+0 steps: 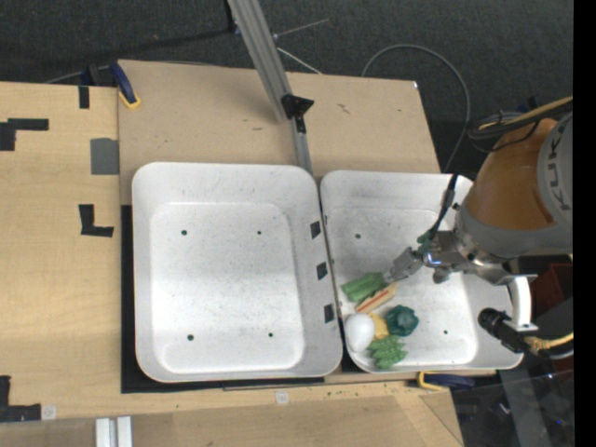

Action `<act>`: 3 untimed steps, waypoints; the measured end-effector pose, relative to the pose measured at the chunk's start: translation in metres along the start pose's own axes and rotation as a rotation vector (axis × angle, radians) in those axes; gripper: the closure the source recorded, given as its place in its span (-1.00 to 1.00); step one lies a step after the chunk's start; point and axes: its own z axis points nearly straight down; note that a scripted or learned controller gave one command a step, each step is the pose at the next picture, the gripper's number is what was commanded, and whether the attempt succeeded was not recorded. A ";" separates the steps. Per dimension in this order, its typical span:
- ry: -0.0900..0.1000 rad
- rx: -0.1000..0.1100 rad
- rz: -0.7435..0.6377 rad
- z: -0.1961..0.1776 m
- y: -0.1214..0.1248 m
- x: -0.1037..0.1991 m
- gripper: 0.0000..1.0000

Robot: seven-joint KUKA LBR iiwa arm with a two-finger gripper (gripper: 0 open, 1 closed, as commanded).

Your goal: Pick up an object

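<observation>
Camera view puts my arm [521, 203] in from the right, its orange band sitting over the right edge of the right bin [391, 194]. The gripper [402, 268] is low inside that bin, angled down and to the left, with its tip just beside the upper end of a small pile of objects. I cannot tell how the gripper is set: the tip is small and dark against the bin floor, and I see nothing clearly held.

The pile sits in the near-left corner of the right bin. I make out a light green piece [361, 287] closest to the gripper tip, an orange and red piece [375, 299] touching it just below, a white rounded object [359, 328] against the bin's left wall, a dark teal object [402, 320] to the right of that, and a bright green lumpy toy [388, 351] at the near rim. They lie close together, several touching.

The left bin [228, 268] lies alongside, its rim pressed against the right bin's. A grey metal bar [265, 54] runs down from the top of the frame to the spot where the two bins meet at the far edge.
</observation>
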 end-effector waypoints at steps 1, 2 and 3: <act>0.000 0.000 0.001 0.049 -0.009 -0.004 -1.00; 0.000 -0.004 -0.001 0.036 -0.008 -0.003 1.00; -0.003 -0.012 0.001 -0.019 -0.004 -0.012 1.00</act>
